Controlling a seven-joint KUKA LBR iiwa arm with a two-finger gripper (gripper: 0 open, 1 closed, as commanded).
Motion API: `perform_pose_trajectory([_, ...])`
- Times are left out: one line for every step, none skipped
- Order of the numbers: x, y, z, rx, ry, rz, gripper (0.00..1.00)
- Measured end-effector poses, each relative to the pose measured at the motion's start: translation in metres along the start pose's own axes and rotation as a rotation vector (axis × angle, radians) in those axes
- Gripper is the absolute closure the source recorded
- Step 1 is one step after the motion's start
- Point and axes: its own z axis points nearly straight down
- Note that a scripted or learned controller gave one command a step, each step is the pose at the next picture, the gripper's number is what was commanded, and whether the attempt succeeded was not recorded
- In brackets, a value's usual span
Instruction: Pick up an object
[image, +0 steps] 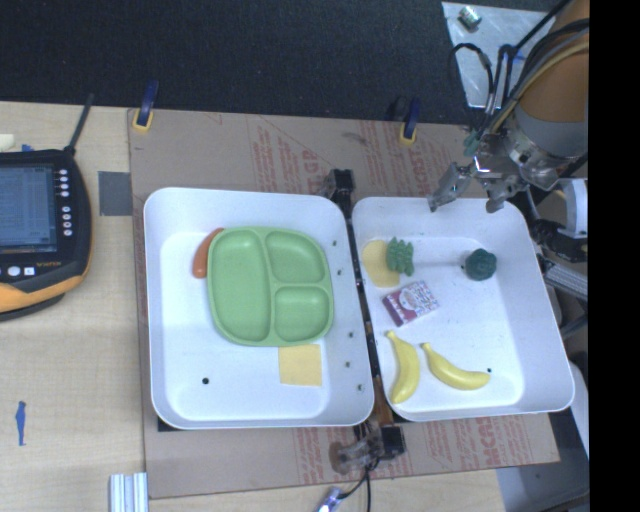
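My gripper (466, 200) hangs above the far edge of the right bin (530, 330), fingers spread open with nothing between them. Below it in that bin lie a dark green round object (481, 264), a green broccoli piece (401, 256) beside a yellow disc (377, 263), a small pink-and-white packet (412, 301) and two bananas (404, 368) (455, 370) near the front. The left bin (170, 380) holds a green divided plate (269, 286), an orange-red sausage-shaped item (203, 254) tucked at its left edge, and a yellow cheese square (301, 365).
A teach pendant (38, 230) lies on the bench at the far left. Clamps (145, 108) (408, 120) hold the cardboard sheet at the back. Cables and the arm's body (550, 90) crowd the top right corner.
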Motion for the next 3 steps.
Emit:
perform_pose_trajectory([-0.090, -0.012, 0.133, 0.006, -0.001, 0.002, 0.00])
perform_pose_trajectory([-0.089, 0.007, 0.152, -0.001, -0.001, -0.001, 0.00])
perform_pose_trajectory([-0.088, 0.007, 0.152, -0.002, 0.000, -0.001, 0.00])
